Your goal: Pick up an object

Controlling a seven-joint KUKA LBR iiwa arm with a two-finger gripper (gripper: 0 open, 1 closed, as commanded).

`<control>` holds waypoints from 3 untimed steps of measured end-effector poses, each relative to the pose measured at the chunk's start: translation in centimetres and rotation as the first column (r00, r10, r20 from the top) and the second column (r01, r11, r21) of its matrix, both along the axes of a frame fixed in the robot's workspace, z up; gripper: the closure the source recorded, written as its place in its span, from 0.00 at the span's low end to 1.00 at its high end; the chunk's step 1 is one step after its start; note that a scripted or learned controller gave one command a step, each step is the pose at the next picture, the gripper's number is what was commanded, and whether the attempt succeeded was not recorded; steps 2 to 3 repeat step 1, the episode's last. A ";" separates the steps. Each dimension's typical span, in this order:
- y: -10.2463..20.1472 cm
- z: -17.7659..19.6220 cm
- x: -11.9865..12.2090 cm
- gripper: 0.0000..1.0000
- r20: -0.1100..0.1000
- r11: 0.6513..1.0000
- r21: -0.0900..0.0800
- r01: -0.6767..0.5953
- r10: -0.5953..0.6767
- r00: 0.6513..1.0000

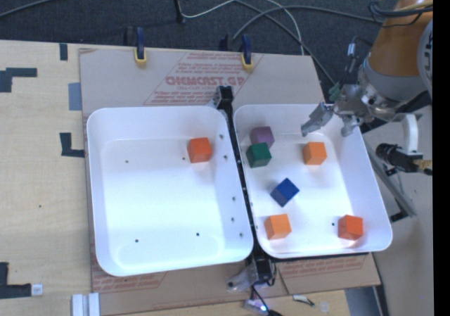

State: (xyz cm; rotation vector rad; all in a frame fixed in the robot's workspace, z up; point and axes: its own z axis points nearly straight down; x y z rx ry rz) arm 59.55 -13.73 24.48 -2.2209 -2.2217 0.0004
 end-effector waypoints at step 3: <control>6.7 -2.3 -3.9 0.00 -0.003 0.999 0.001 0.045 -0.045 0.999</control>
